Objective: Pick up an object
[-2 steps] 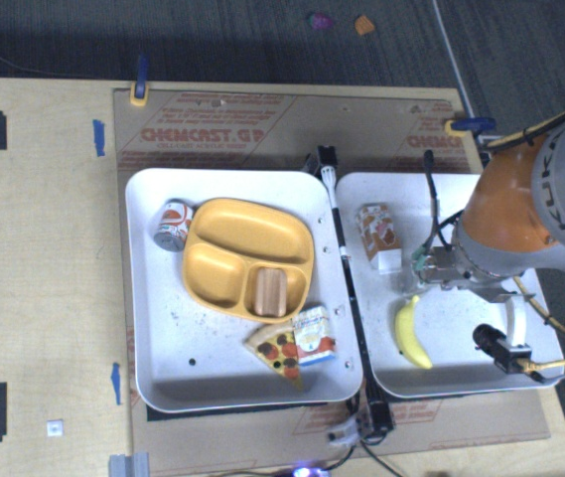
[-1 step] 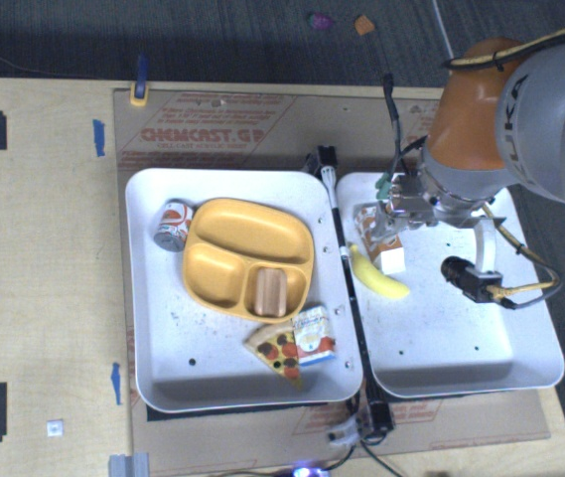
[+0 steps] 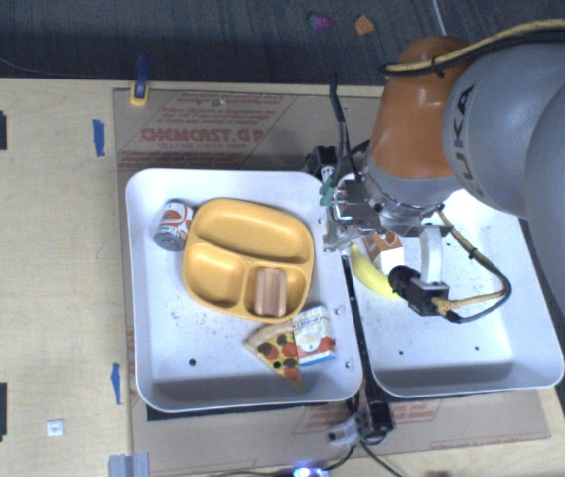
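Note:
My gripper [image 3: 381, 235] hangs low over the left end of the right bin [image 3: 466, 351], under the arm's orange band. Just below it a yellow banana [image 3: 368, 274] lies along that bin's left wall, partly covered by the gripper body. A small white and brown object [image 3: 391, 254] sits right under the gripper beside the banana; I cannot make out what it is. Whether the gripper touches either thing is hidden.
The left bin [image 3: 158, 341] holds a yellow divided plate [image 3: 232, 237] with a sausage [image 3: 269, 291] in one compartment, a tipped can [image 3: 172, 225], a toy pizza slice [image 3: 275, 347] and a small white carton [image 3: 314, 332]. A black cable plug [image 3: 423, 296] hangs by the gripper.

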`<state>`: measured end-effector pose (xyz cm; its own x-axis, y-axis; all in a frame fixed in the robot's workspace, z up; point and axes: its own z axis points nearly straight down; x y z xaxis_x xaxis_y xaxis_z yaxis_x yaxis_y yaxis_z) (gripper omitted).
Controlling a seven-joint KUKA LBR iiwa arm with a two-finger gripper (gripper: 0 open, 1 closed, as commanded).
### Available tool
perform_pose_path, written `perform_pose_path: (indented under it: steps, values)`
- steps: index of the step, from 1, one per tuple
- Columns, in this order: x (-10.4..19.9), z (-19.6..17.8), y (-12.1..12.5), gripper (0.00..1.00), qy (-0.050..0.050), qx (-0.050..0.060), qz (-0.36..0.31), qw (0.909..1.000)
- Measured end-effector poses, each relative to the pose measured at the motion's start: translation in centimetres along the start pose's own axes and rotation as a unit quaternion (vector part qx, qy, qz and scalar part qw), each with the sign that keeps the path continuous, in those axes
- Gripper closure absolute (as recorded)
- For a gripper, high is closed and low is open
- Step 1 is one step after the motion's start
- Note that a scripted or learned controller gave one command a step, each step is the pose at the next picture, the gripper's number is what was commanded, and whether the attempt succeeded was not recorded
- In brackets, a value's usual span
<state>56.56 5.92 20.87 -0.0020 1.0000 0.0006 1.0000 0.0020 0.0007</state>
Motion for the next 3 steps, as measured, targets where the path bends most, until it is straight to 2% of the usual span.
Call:
perform_pose_path:
  steps: [1, 2, 3]
  values:
    - [-7.63, 2.40, -2.23, 1.00, 0.000, 0.001, 0.001, 1.0000]
    - [-7.58, 2.39, -2.22, 0.00, 0.000, 0.001, 0.001, 1.0000]
    - [-7.58, 2.39, -2.22, 0.00, 0.000, 0.001, 0.001, 1.0000]
